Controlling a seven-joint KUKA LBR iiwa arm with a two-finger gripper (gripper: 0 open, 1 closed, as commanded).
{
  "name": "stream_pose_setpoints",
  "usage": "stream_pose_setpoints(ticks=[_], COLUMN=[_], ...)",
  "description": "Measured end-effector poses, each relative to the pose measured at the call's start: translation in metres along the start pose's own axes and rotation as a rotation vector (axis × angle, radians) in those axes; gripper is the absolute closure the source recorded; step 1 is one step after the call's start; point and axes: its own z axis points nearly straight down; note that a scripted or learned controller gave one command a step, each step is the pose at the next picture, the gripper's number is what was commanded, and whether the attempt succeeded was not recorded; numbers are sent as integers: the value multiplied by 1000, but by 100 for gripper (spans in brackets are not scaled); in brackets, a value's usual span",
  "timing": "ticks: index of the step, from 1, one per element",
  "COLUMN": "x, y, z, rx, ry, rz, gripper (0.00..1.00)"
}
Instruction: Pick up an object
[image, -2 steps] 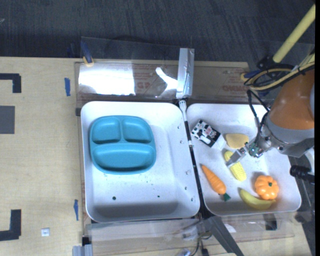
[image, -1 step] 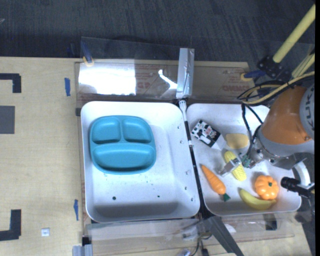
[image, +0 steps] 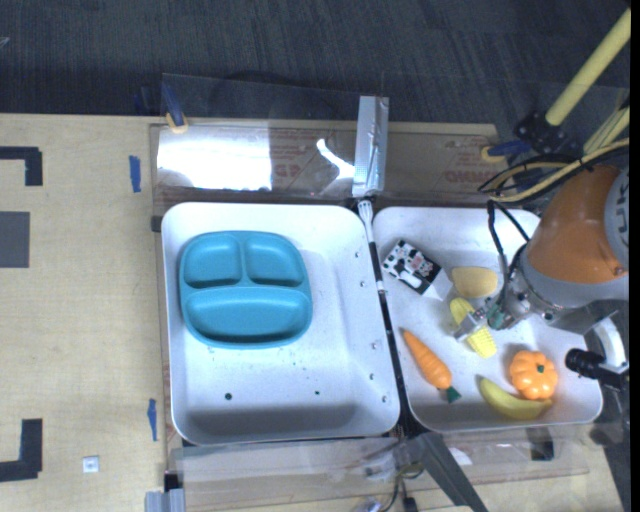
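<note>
My gripper (image: 488, 318) hangs low in the right bin (image: 430, 415), under the grey arm with its orange band (image: 580, 235). Its tip is right at a small yellow corn piece (image: 480, 342), touching or just above it. A second yellow piece (image: 460, 312) lies just left of the tip. A tan potato-shaped item (image: 475, 281) lies just behind. An orange carrot (image: 430, 362) lies to the left, a yellow banana (image: 510, 400) along the front, and an orange pumpkin (image: 533, 374) to the right. A black-and-white box (image: 412, 265) sits at the back left.
The left bin (image: 290, 390) holds a blue divided plate (image: 243, 287) in its back half. A clear sheet and a silver strip (image: 370, 145) stand behind the bins. Yellow and black cables (image: 540, 165) run at the back right.
</note>
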Motion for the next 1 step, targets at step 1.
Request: stream_pose_setpoints(ticks=[1], x=[43], y=[11], z=[-104], rx=[5], ry=[5], rz=[25], gripper=[100])
